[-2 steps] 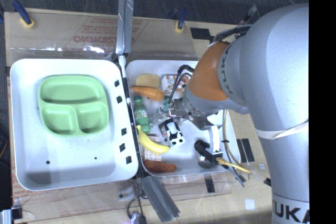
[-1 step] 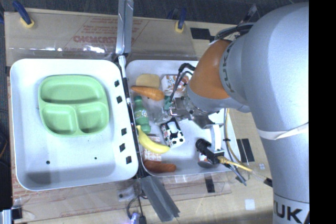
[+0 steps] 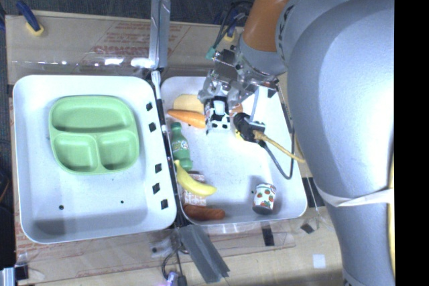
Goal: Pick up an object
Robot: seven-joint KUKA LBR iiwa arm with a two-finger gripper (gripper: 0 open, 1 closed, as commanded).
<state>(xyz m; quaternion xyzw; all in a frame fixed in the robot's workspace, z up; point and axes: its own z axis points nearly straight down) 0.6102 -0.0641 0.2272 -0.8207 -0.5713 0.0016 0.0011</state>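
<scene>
My gripper (image 3: 218,118) hangs low over the far part of the right bin (image 3: 231,161), pointing down. Just to its left lies an orange carrot (image 3: 188,118), its tip close to the gripper, and behind the carrot sits a pale yellow rounded item (image 3: 187,103). A green bottle (image 3: 179,147), a yellow banana (image 3: 193,181) and a brown sausage (image 3: 204,213) line the bin's left wall. A small spotted cup (image 3: 264,197) stands in the near right corner. I see nothing held in the gripper.
The left bin (image 3: 40,211) holds a green divided plate (image 3: 94,134). A raised divider (image 3: 161,151) separates the two bins. The big grey arm (image 3: 342,110) covers the right side, and a cable (image 3: 278,147) trails over the right bin.
</scene>
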